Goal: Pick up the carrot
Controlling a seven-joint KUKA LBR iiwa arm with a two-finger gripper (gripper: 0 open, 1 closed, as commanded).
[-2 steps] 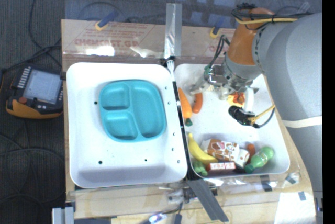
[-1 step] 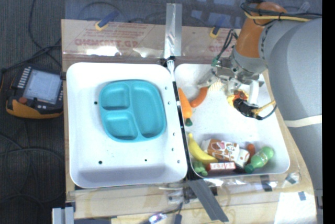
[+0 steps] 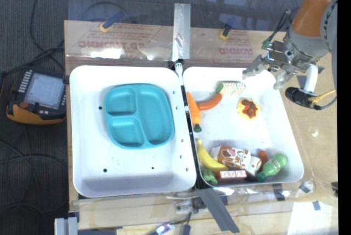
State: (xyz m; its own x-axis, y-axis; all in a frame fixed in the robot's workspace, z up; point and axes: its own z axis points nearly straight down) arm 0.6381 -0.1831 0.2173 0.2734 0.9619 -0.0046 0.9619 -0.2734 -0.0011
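Hovering over the top right corner of the right bin (image 3: 285,118), the gripper (image 3: 269,70) hung apart from everything inside it; how far it was open couldn't be told from up there, and nothing showed in its grasp. Over in that bin's upper left, the carrot (image 3: 208,101) lay curved, green top toward the arm, with a second orange carrot (image 3: 193,113) beside it against the left wall. A yellow and red piece (image 3: 248,108) sat to the right. Along the bottom edge: banana (image 3: 207,158), juice carton (image 3: 236,158), green bottle (image 3: 272,167). The left bin (image 3: 82,173) carried a blue divided plate (image 3: 138,115).
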